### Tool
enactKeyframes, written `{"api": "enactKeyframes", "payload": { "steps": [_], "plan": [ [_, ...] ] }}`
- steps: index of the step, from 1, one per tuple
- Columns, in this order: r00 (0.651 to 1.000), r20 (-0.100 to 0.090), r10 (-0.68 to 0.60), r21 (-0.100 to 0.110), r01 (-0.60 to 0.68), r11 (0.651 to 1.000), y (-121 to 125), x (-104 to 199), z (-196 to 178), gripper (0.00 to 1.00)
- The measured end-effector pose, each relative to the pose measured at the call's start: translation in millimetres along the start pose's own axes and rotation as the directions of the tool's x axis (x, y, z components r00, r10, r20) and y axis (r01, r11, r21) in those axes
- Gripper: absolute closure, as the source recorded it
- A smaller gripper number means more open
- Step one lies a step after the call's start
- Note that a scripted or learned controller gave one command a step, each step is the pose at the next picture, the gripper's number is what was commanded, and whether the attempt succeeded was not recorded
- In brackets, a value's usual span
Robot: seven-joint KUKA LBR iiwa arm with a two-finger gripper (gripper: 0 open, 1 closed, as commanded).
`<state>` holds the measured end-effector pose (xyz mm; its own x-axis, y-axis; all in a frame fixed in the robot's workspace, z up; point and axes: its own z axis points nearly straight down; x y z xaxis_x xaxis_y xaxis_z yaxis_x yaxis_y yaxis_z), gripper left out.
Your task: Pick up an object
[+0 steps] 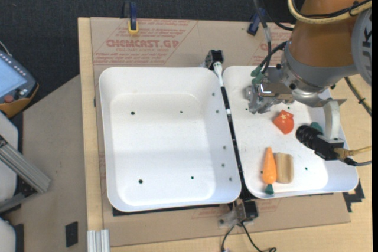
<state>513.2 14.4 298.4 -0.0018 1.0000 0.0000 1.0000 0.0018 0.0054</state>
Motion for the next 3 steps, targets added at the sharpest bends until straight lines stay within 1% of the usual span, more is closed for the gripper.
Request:
{"api": "enactKeyframes", "payload": {
  "steps": [1, 2, 3],
  "plan": [
    [1.0, 0.0, -0.002, 0.001, 0.002, 1.0, 22, 28, -16, 1.0],
    [1.0, -0.001, 0.0, 0.012, 0.0, 1.0, -37, 49, 3, 1.0],
    [1.0, -0.003, -0.002, -0.006, 0.002, 1.0, -32, 69, -98, 1.0]
  ]
}}
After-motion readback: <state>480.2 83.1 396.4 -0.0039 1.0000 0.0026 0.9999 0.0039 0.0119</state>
